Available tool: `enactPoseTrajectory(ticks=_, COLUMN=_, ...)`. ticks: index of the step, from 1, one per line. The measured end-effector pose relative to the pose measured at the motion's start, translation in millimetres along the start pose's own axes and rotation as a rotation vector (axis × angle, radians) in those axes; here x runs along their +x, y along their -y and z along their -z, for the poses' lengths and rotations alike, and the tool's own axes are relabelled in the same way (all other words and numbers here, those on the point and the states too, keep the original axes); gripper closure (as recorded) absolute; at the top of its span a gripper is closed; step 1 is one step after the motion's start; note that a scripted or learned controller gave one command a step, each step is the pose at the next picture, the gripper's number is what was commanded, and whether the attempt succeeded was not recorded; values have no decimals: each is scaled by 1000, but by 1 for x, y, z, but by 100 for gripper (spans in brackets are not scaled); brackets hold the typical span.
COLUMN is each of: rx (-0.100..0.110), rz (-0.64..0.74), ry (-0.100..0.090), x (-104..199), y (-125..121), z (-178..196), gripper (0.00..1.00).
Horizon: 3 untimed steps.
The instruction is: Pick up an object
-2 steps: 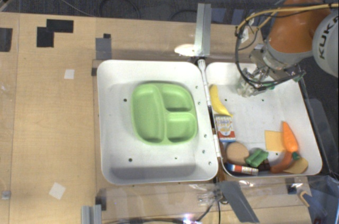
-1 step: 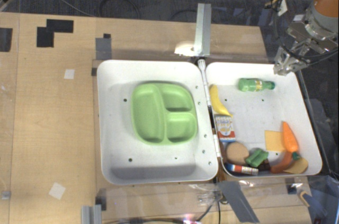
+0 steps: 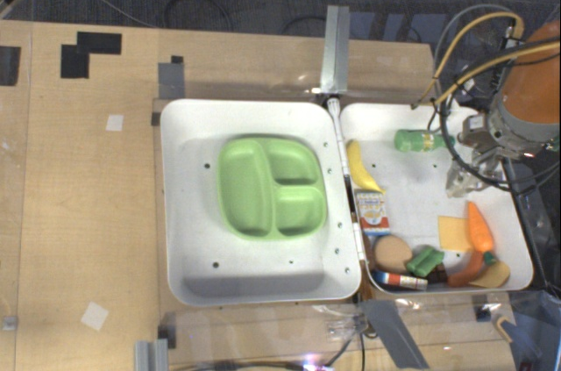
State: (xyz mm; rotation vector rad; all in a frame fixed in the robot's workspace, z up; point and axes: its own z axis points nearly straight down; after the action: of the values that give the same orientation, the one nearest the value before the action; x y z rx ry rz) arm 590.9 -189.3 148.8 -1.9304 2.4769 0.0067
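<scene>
Arm: reaches in from the right — wrist above the right bin (image 3: pixel 524 211)
Gripper (image 3: pixel 462 178): low near the green bottle (image 3: pixel 417 139) — finger state unclear

The arm (image 3: pixel 531 89) is cut off by the right edge, and cables blur the end effector (image 3: pixel 463 176).

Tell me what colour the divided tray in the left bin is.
Light green: the divided tray shows plainly in the camera view, lying in the left bin.
</scene>
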Motion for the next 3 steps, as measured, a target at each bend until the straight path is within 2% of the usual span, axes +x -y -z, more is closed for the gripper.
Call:
enactPoseTrajectory(ticks=1, rx=17, rz=-65, ry=5, x=-102, y=-8, z=97, gripper=100)
enactPoseTrajectory(ticks=2, rx=3, rz=338, ry=0, x=-60, y=18, z=44, gripper=100)
enactPoseTrajectory(ticks=3, rx=10, rz=498, ry=-2, x=-23, y=76, z=98, gripper=100)
